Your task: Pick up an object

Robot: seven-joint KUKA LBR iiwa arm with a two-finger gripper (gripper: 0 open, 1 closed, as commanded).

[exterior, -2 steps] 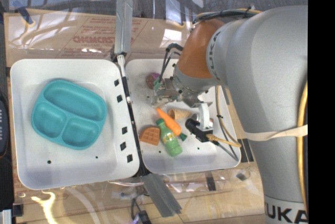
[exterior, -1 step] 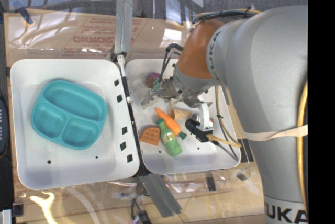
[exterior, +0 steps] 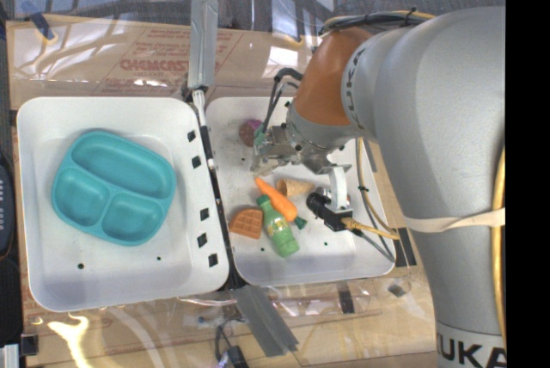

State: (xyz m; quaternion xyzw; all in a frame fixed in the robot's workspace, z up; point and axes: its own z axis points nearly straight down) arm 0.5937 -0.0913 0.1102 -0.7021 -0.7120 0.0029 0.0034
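My gripper [exterior: 269, 153] hangs low over the right bin [exterior: 369, 259], near its back left part, under the grey arm with its orange band. Just in front of it lie an orange toy carrot [exterior: 277, 198] and a tan cone-shaped piece [exterior: 296, 186]. A green toy bottle [exterior: 283, 238] lies beyond the carrot toward the front, and a brown waffle piece [exterior: 247, 223] sits to its left by the bin wall. A dark purple round thing [exterior: 250, 131] rests behind the gripper to the left, partly hidden by it.
The left bin [exterior: 43, 272] holds a teal divided plate [exterior: 113, 187]. A raised divider [exterior: 209, 186] separates the two bins. The arm's bulk covers the right side of the right bin.
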